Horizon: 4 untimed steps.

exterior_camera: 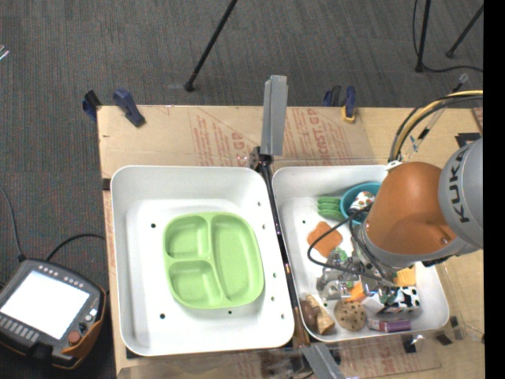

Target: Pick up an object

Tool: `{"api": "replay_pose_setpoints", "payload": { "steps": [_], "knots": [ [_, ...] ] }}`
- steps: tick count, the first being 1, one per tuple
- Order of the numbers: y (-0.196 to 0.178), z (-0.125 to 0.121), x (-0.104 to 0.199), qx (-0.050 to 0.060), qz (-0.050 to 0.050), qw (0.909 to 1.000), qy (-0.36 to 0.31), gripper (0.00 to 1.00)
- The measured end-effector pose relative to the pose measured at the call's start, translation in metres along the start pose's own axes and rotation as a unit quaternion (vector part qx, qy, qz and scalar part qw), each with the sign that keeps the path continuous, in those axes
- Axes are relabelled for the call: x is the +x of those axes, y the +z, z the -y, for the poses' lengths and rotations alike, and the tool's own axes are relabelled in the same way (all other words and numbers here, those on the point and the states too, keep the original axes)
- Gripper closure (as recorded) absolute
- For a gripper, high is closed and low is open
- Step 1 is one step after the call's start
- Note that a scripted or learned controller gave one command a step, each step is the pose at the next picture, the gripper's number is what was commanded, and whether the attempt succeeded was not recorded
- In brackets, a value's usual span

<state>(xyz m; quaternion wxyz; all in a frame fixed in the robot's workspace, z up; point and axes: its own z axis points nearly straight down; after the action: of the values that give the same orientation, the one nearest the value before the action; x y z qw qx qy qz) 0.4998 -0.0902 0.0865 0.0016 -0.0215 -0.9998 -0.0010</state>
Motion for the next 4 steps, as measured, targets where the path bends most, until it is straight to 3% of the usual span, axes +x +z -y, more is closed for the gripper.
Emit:
{"api": "replay_pose_setpoints", "payload": {
  "steps": [1,2,3,4],
  "knots": [
    [-0.001,0.000,-0.001,0.000,0.002,1.0000,0.000,0.00],
    [-0.010,-0.001,-0.002,0.000,0.003,1.0000,-0.002,1.00],
    [-0.010,-0.002,-0.002,0.000,0.003,1.0000,-0.002,0.00],
    [-0.019,-0.003,-0.002,-0.001,0.003,1.0000,-0.004,1.00]
  ]
}}
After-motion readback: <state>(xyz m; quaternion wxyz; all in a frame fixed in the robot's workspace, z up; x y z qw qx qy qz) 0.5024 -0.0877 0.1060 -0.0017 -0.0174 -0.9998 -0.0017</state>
